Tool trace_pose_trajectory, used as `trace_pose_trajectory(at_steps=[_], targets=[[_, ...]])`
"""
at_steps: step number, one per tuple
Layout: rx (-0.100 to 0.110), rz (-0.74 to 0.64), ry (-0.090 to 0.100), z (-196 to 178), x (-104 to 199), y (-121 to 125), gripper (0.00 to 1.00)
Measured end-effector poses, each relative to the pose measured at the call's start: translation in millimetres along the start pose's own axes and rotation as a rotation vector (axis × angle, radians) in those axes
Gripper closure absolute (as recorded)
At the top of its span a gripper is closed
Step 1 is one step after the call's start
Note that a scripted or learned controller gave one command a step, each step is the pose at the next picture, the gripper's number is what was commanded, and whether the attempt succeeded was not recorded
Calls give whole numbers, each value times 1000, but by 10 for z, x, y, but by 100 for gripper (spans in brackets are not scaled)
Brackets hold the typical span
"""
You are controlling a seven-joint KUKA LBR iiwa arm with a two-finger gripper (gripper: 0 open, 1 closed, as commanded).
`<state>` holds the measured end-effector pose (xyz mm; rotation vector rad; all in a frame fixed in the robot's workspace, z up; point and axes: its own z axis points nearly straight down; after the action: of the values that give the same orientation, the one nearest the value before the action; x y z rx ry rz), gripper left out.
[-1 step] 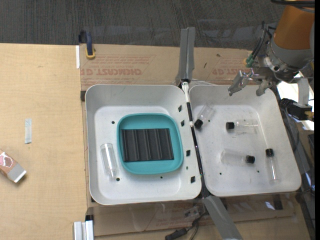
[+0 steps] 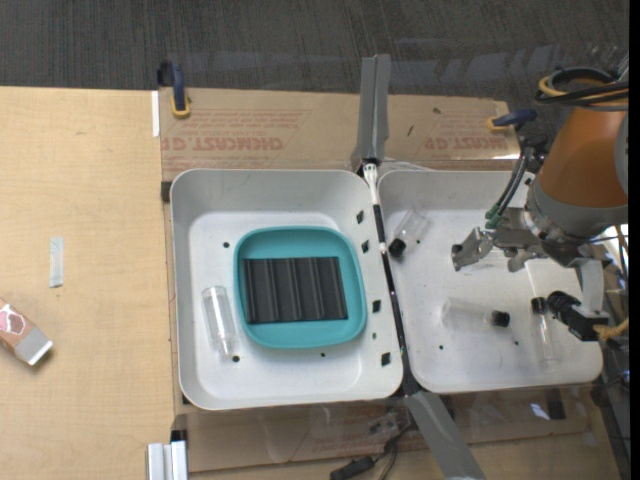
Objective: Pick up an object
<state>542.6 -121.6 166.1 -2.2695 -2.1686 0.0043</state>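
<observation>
The right bin (image 2: 440,363) holds small clear vials with black caps. One vial (image 2: 404,240) lies near the bin's upper left corner, and another (image 2: 472,316) lies in the middle. A third vial (image 2: 541,330) lies toward the right. My gripper (image 2: 466,252) hangs over the right bin's upper middle, pointing left, above and just right of the middle vial. I see nothing held in it. The grey arm with its orange band (image 2: 590,153) comes in from the right.
In the left bin (image 2: 195,298) sits a teal tray (image 2: 298,288) with a black ribbed insert, and a clear tube (image 2: 218,318) lies to its left. A grey divider bar (image 2: 374,98) stands between the bins. Small items lie on the bench at far left (image 2: 25,333).
</observation>
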Motion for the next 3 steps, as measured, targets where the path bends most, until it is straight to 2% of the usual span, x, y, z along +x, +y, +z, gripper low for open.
trace_pose_trajectory(at_steps=[1, 2, 3], targets=[[-2, -60, -1, 330, -228, 475, 0], [-4, -64, -1, 741, -478, 678, 0], [-5, -61, -2, 646, -489, 680, 100]])
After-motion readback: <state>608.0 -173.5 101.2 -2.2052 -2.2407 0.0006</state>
